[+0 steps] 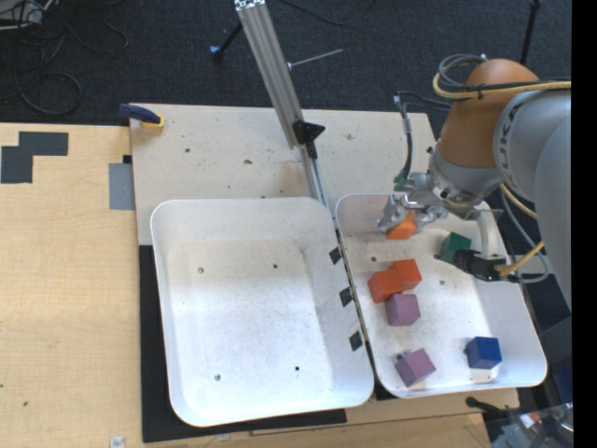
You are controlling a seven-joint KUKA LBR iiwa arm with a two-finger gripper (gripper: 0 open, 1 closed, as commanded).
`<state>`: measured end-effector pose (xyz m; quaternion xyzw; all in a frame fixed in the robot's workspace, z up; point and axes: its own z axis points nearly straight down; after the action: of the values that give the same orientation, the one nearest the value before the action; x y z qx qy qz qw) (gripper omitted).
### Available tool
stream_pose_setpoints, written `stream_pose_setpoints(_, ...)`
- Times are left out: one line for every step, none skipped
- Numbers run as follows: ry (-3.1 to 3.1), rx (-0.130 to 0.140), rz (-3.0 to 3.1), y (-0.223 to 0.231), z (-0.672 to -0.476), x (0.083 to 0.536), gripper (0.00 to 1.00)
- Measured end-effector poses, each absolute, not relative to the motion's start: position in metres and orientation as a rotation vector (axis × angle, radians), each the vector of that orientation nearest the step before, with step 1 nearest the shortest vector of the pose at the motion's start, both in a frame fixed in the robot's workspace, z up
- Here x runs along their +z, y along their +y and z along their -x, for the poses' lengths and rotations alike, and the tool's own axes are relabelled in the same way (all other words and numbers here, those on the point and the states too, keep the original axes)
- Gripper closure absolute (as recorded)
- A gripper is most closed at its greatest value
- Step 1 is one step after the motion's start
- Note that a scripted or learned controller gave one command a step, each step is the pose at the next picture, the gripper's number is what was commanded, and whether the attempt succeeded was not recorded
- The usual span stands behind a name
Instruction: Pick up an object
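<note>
Camera view: your gripper (403,215) low in right bin (522,343), far end. Small orange block (402,229) sits between fingers (390,220), fingers narrow around it. Larger orange block (395,280) lies nearby, apart.

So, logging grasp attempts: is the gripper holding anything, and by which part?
It cannot be told: the gripper sits at a small orange block, the contact unclear.

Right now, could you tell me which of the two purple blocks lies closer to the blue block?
The lower purple block, near the bin's front edge beside the blue block; the other purple block touches the orange block.
</note>
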<state>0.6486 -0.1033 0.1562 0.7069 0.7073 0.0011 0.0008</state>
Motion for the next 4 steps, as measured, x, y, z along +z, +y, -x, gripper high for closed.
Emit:
stream_pose_setpoints(2.221,0.003,-2.22,-0.097,-0.654,0.205,1.0)
stream_pose_setpoints(2.221,0.002,-2.22,-0.096,-0.654,0.267,1.0)
stream_pose_setpoints(2.228,-0.004,-2.222,-0.051,-0.634,0.263,1.0)
stream_pose_setpoints(2.23,-0.004,-2.221,0.0,-0.62,0.263,1.0)
